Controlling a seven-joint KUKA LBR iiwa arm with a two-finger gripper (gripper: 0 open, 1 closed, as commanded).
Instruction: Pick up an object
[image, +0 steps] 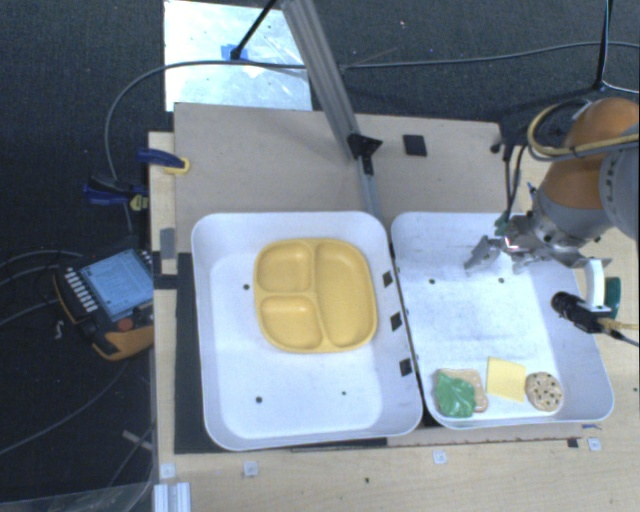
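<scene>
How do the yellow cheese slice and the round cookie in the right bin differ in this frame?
The cheese slice is square-cornered and plain pale yellow; the cookie is round, tan and speckled with dark spots. The cheese slice looks larger than the cookie. The cheese slice lies between the cookie and the green-topped toast, while the cookie sits nearest the right bin wall's right corner. Both lie flat along the bin's near edge, far from the pincer.
</scene>
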